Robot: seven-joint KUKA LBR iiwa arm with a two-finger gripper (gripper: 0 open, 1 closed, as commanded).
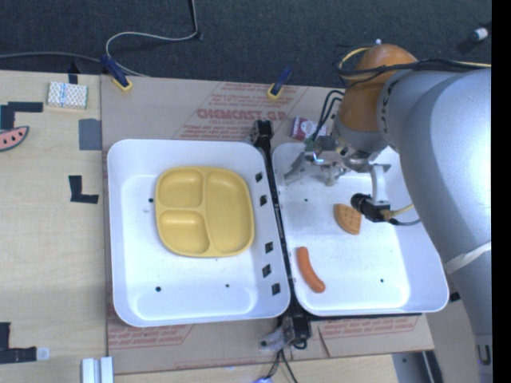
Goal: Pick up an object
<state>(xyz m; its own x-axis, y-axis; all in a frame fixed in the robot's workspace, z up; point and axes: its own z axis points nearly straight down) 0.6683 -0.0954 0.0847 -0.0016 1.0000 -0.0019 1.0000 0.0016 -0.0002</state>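
Observation:
My gripper hangs over the far left corner of the right bin, open, with nothing between its fingers. A tan bread-like piece lies in the middle of that bin, to the right of the gripper and nearer the front. An orange sausage-shaped object lies close to the bin's left wall, well in front of the gripper. The grey arm with its orange band covers the bin's right side.
The left bin holds a yellow divided plate. A black divider with clips runs between the two bins. A small packet lies on the cardboard behind the right bin. Cables run beside the wrist.

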